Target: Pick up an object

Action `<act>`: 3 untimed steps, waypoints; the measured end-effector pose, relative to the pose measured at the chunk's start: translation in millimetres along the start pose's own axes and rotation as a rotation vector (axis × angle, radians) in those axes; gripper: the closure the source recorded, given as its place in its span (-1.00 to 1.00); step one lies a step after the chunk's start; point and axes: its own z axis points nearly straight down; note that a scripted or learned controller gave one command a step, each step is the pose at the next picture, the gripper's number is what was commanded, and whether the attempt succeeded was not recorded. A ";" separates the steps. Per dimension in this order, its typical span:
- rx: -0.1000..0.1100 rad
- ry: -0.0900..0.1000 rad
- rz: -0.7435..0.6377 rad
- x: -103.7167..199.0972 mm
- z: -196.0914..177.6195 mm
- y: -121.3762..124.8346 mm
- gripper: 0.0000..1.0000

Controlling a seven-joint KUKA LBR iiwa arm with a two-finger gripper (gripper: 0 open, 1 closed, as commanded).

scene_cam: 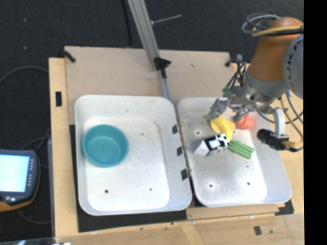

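Two white bins sit on this tan bench. One yellow piece (223, 126) lies in the right bin (255, 188), touching a black-and-white block (213, 144), with one green piece (240, 149) and one orange piece (246, 121) beside it. My gripper (230, 106) hangs just above; whether it is released or clenched, I cannot tell. I judge I'm approaching, needing a straight descent. One teal bowl (105, 145) occupies the left bin (148, 188).
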 end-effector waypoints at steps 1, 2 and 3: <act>0.000 0.000 0.001 0.0 0.0 0.0 -1.00; 0.005 -0.004 0.001 4.6 52.0 7.1 -1.00; 0.005 -0.004 0.005 -5.6 105.8 1.2 -1.00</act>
